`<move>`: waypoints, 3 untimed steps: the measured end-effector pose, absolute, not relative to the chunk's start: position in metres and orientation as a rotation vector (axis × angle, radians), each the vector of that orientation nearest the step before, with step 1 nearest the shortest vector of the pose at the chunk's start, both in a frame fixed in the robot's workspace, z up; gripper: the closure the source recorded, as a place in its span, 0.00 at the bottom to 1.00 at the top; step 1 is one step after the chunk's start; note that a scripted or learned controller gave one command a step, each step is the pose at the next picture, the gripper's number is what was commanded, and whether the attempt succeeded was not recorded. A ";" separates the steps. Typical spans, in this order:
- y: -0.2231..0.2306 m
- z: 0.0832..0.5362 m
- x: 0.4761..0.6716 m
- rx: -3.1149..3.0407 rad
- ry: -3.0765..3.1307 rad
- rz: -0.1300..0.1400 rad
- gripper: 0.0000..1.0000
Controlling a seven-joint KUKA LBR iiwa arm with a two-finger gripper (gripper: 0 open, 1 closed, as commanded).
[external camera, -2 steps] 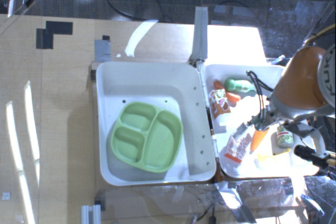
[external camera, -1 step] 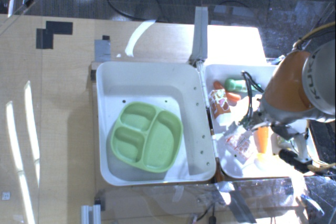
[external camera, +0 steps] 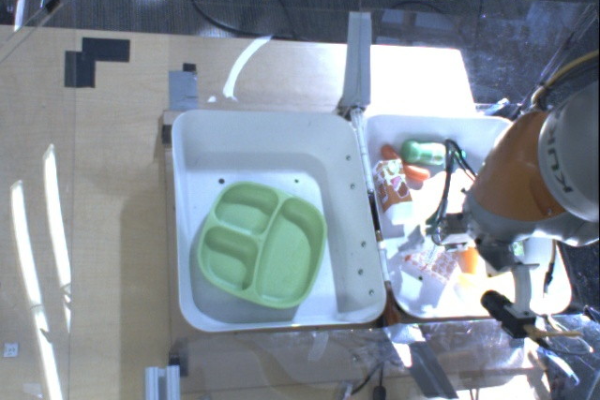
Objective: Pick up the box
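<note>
The arm (external camera: 525,178) reaches in over the right bin (external camera: 469,125), its orange band covering that bin's right half. The tool (external camera: 450,234) sits low inside this bin, beneath the wrist; whether it is released or clenched cannot be told, because the wrist housing hides its working end from above. The box (external camera: 394,183), a small carton with red and white print, lies in the right bin just beside the divider wall shared with the left bin (external camera: 262,131), and to the left of the tool, apparently not touching it. Just beyond the box, toward the right bin's far wall, lie a green object (external camera: 422,150) and a small orange item (external camera: 417,171). Toward the near wall, a crinkled white packet (external camera: 427,267) rests close under the tool. The left bin carries a green divided plate (external camera: 262,244) and plays no evident part in the pick. Judged from this layout, the approach is under way but no grasp is confirmed. The box's position against the divider wall limits side access, so a descent from above appears the most workable line.
</note>
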State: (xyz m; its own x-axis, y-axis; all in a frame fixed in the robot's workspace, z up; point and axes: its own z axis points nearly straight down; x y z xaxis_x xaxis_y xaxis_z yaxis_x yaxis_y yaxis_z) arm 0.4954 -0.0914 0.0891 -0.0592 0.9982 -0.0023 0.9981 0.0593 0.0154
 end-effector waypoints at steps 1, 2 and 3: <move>-0.090 0.101 0.497 2.140 2.278 0.021 1.00; -0.090 0.112 0.499 2.136 2.277 0.026 1.00; -0.106 0.090 0.491 1.415 2.791 0.008 1.00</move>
State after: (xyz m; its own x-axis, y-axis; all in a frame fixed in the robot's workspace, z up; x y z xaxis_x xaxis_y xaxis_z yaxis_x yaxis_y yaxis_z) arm 0.4909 -0.1063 0.0899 -0.5911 0.8066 -0.0084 0.8065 0.5911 0.0102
